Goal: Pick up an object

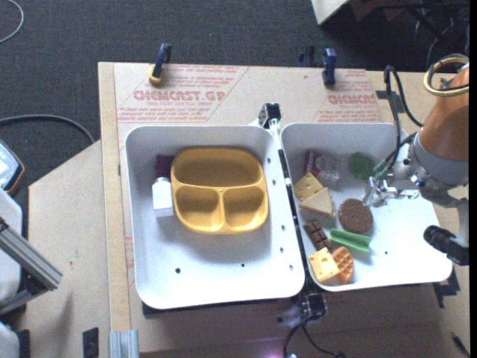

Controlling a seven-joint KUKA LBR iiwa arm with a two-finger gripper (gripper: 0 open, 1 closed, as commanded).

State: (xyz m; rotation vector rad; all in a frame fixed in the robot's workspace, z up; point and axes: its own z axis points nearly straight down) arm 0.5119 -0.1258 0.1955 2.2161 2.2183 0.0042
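Note:
The right bin (417, 263) holds several toy foods: a pale cheese wedge (313, 196), a brown round cookie (355, 215), a green bean pod (350, 239), a chocolate piece (318, 235), a yellow cheese block beside an orange waffle (332, 265), a green leafy piece (362, 164) and a small wrapped item (325, 164). My gripper (378, 193) hangs over the right bin, just up and right of the cookie and below the green piece. It looks open, with nothing between its fingers.
The left bin (201, 274) holds a yellow three-compartment plate (218, 189), a small white bottle (162, 197) and a dark maroon item (164, 162) at the plate's left. Clamps (159, 63) grip the board's far edge. The arm (447, 140) covers the right bin's right side.

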